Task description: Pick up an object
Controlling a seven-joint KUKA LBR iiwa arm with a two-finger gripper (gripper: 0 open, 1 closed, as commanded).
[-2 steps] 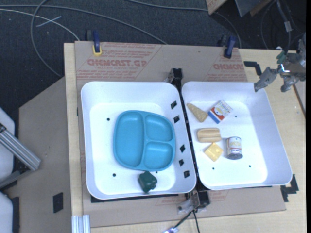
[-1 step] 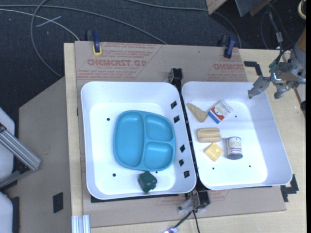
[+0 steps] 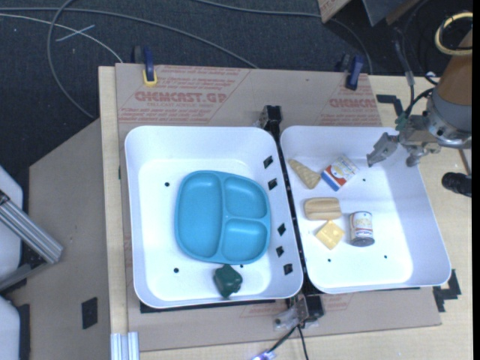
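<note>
My gripper (image 3: 394,156) hangs over the right bin's (image 3: 405,253) far right part, open, with nothing between its two fingers (image 3: 378,151). Just left of it lies a small red, white and blue carton (image 3: 340,173), and beside that a tan wedge (image 3: 304,172). Nearer the front of this bin are a tan bread roll (image 3: 322,207), a yellow cheese block (image 3: 329,235) and a small upright can (image 3: 361,228). All of these lie to the left of and nearer the front than the gripper.
The left bin (image 3: 150,193) bears a blue divided plate (image 3: 223,216) and a dark green lump (image 3: 227,280) near its front rim. A black divider with clips (image 3: 281,201) runs between the bins. Clamps (image 3: 149,66) hold the board at the back.
</note>
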